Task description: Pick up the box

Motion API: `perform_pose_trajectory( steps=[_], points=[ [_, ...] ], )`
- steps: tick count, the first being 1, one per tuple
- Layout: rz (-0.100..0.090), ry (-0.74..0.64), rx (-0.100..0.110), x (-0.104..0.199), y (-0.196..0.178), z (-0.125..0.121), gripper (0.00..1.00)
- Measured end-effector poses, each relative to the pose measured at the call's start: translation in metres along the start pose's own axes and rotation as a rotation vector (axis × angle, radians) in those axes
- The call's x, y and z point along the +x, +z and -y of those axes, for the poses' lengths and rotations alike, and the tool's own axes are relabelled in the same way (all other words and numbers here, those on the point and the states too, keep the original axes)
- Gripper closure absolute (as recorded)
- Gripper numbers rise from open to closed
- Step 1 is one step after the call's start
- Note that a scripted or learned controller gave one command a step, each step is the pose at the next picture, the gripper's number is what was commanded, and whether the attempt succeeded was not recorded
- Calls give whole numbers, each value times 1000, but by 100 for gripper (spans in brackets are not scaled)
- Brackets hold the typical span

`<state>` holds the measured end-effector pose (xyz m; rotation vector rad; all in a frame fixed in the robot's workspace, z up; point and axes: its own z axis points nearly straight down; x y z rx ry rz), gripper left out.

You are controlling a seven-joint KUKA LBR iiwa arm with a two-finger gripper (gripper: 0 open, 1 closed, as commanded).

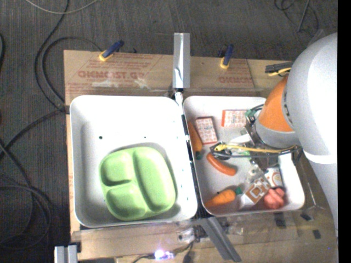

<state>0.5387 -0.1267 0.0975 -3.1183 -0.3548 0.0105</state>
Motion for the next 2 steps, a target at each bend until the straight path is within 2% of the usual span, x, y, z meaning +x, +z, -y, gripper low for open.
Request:
perform_pose_trajectory(
  steps=[1,2],
  points=[
    [-8,-57,-7,76,5,3,0],
    [3,-66,-3,122,-10,5,0]
  ],
)
